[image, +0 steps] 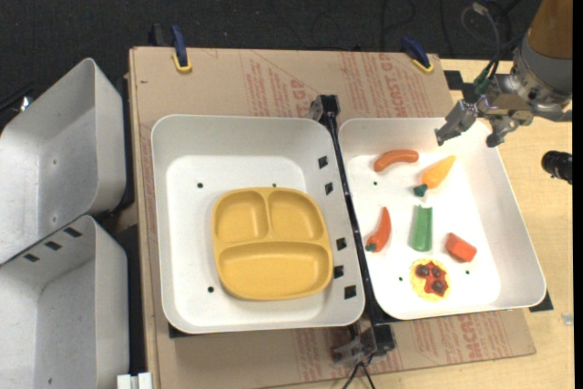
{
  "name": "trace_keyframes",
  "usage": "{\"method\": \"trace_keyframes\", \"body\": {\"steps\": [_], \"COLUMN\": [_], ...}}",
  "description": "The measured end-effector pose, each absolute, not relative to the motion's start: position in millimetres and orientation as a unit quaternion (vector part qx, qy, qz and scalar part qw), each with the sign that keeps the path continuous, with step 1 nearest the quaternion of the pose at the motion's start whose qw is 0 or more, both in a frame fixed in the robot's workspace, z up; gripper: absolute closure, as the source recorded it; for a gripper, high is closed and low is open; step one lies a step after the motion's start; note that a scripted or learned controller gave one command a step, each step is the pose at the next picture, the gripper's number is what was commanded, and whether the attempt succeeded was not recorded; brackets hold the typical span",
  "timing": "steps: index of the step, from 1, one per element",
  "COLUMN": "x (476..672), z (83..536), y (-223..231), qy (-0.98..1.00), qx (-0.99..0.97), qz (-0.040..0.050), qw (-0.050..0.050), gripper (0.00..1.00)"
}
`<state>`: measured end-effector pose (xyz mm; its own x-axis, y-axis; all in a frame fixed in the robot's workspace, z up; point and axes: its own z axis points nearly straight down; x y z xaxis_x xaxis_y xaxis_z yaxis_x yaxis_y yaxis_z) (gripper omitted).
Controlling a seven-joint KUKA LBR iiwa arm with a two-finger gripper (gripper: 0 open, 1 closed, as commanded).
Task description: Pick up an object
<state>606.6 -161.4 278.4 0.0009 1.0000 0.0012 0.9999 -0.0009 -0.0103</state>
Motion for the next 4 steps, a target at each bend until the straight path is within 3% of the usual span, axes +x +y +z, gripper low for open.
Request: {"method": "trace_keyframes", "body": {"steps": [1,4], "x": [608.4,602.9], "z": [284.2,152.6], "y": [-161.2,-167.4], "qy": [-0.708,-0.707], "qx": [-0.707,-0.707], "qz": [0.0003,0.0013], "qw": [0.000,0.002], "gripper": [0.00,0.00]}}
